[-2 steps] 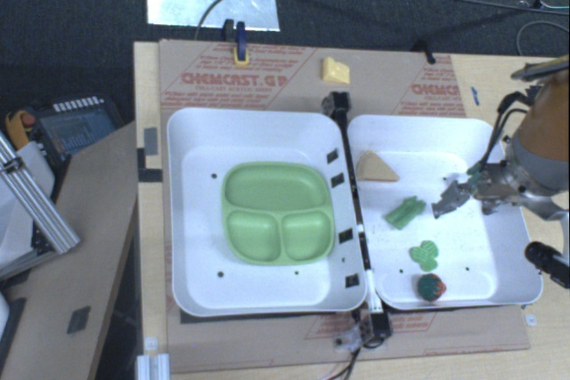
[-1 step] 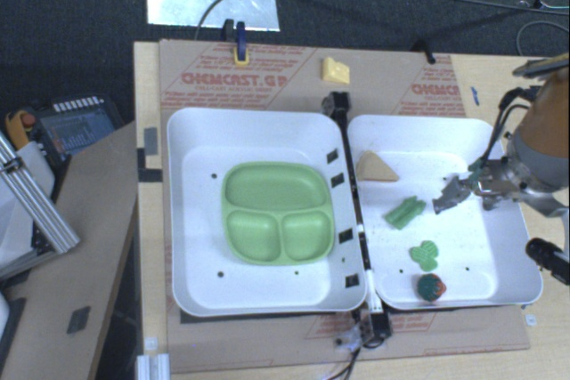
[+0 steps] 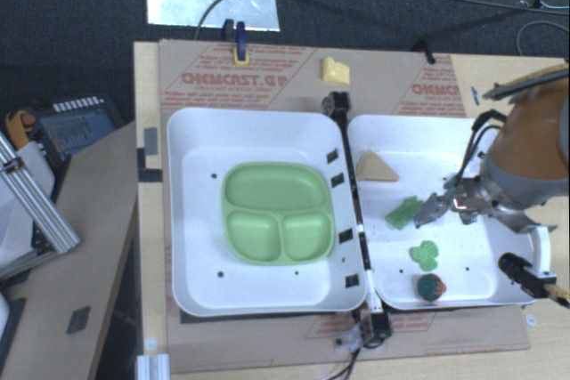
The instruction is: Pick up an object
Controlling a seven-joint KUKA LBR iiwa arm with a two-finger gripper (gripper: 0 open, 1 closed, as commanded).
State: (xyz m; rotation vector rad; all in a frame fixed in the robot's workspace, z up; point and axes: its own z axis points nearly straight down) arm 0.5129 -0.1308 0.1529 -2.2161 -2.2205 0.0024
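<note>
Where bins (image 3: 267, 125) sit: cardboard-covered bench (image 3: 294, 71) (dark carpet (image 3: 71, 4) behind).

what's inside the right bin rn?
In the right bin: a tan wedge, a green block, a green leafy piece and a small red-green ball. The arm covers the bin's right part, so anything under it is hidden.
</note>
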